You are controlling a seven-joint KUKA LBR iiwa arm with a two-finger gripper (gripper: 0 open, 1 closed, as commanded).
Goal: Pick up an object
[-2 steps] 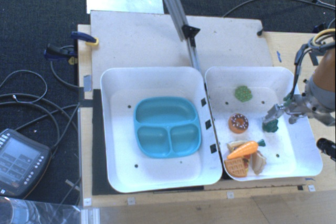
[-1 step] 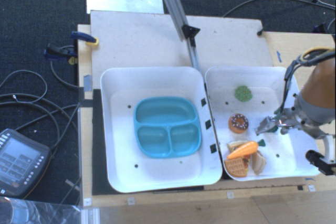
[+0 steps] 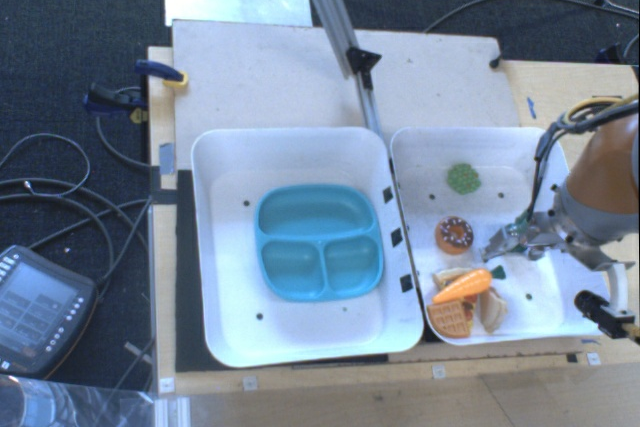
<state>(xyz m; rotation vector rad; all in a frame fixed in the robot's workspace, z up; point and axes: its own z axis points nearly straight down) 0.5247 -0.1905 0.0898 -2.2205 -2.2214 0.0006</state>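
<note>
The right bin (image 3: 520, 147) holds several toy foods. A green round piece (image 3: 462, 178) lies near its back. A chocolate donut (image 3: 454, 235) sits by the left wall. At the front left, an orange carrot (image 3: 462, 286) rests across a waffle (image 3: 450, 317) and a beige piece (image 3: 493, 311). My gripper (image 3: 503, 246) hangs low over the right bin, just right of the donut and just above the carrot's green tip. Nothing shows in its grasp. The arm's orange band (image 3: 607, 177) is at the right edge.
The left bin (image 3: 225, 215) holds a blue divided plate (image 3: 320, 242). A grey metal pole (image 3: 330, 0) slants in from the top to the wall between the bins. Cables and a pendant (image 3: 38, 308) lie on the floor at the left.
</note>
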